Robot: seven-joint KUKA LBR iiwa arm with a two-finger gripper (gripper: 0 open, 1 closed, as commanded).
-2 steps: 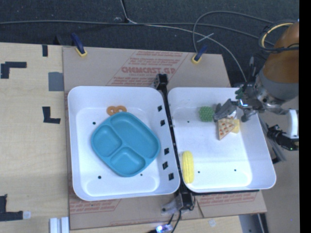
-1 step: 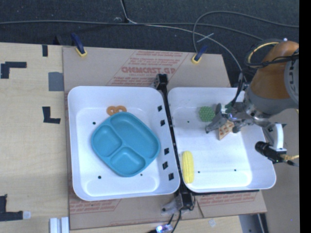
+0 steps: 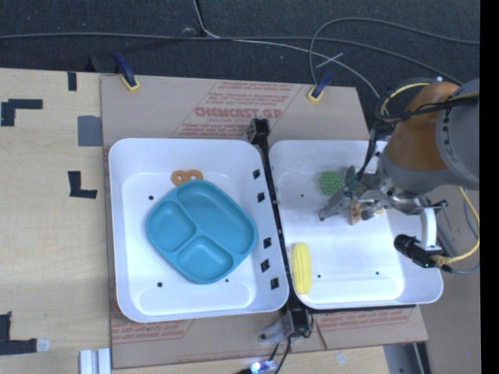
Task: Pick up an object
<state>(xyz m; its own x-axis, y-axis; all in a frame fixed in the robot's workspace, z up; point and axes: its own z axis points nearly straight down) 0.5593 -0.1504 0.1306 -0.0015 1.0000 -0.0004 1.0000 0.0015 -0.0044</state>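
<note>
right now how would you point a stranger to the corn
Look at the right bin, the one the arm reaches into. The corn lies against its left wall near the front corner. It is yellow and long, unlike the round green ball further back.

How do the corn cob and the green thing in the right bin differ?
The corn cob is yellow and long; the green object is round and knobbly. The corn cob lies against the bin's left wall, away from the gripper; the green object sits right beside it. Both lie in the right bin.
</note>
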